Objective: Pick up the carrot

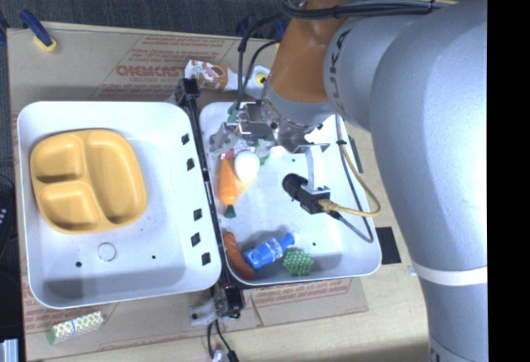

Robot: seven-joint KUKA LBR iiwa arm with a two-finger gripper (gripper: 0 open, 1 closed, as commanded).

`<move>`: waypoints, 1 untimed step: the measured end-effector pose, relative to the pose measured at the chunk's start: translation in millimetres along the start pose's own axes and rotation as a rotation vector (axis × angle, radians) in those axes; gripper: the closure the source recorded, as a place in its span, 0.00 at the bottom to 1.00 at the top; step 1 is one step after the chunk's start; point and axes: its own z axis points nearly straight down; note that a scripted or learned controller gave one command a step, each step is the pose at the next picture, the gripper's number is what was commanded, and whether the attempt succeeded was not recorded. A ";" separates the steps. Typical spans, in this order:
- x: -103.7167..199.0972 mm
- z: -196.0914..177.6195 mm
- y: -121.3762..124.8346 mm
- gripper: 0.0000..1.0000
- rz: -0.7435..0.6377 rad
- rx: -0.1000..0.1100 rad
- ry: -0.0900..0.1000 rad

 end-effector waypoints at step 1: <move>4.6 1.7 -45.6 0.00 0.262 0.006 -0.001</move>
